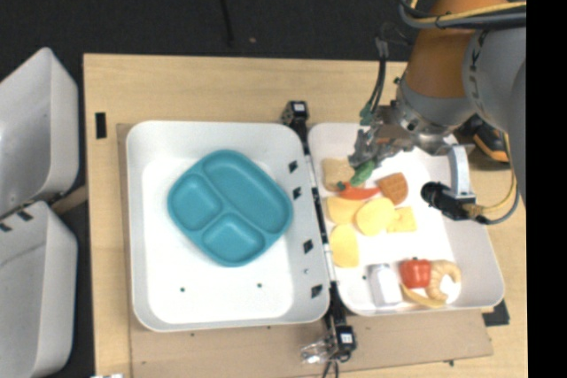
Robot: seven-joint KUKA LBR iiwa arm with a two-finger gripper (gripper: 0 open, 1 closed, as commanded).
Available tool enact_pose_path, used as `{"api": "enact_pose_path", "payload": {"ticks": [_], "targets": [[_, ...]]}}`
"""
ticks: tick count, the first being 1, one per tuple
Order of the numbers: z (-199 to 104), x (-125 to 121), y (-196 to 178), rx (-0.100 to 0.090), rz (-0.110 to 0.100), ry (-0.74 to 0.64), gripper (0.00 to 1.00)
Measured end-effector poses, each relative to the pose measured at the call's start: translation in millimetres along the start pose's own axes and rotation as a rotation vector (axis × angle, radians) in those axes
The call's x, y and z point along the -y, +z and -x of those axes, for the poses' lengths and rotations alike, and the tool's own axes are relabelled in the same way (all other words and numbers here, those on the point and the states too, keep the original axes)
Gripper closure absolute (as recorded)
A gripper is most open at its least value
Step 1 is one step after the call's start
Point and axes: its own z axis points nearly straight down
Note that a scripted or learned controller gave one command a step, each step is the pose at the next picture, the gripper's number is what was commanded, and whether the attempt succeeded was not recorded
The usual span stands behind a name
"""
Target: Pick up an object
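Nearest to me, at the bottom edge of the right bin [489, 279], I see a red and white piece [416, 272] resting against a tan curved item [440, 289], with a small white block [383, 285] just beside them on the left. Moving up the same bin, I find a cluster of yellow pieces: a pale yellow oval [345, 245] near the divider, a rounder yellow slice [374, 215] above it, and a flat yellow square [403, 221] touching that slice on its right. Above these lie a brown, bread-like chunk [393, 187], a red strip with a green end [356, 190], and a beige piece [335, 171] near the bin's left wall.

To the left, the other bin [159, 279] carries a blue divided plate [229, 205], tilted, with three compartments.

Farther back, the gripper [363, 162] hangs right over the red strip and the beige piece, its tips down among them. I cannot tell from this angle how the jaws stand, or whether anything sits between them. Behind it, the grey arm with its orange band [443, 57] rises toward the top right, with cables looping around it.
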Motion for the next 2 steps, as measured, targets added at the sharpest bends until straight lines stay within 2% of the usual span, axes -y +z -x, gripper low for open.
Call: {"api": "enact_pose_path", "payload": {"ticks": [1,2], "targets": [[-11,-3,-2,0.000,0.004,-0.002,1.00],[-2,-11,-15,-0.001,0.002,-0.002,1.00]]}}
